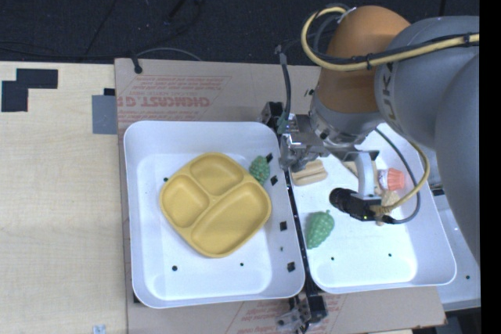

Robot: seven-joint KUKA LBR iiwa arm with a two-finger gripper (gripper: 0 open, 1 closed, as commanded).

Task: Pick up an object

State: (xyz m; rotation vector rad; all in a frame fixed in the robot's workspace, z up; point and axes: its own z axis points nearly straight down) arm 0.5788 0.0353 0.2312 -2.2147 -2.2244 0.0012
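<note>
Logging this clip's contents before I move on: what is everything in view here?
left bin: 1, white, on the cardboard
right bin: 1, white, beside the left bin
plate: 1, yellow, three compartments, in the left bin
small green thing: 1, green, left bin, by its right wall
green cluster: 1, green, right bin, near its left wall
block: 1, tan, right bin, just below the gripper
orange thing: 1, orange and white, right bin, partly hidden
cardboard: 1, brown with red print, under both bins
arm: 1, grey with orange band, reaching in from the right
gripper: 1, over the right bin's far left corner
</note>
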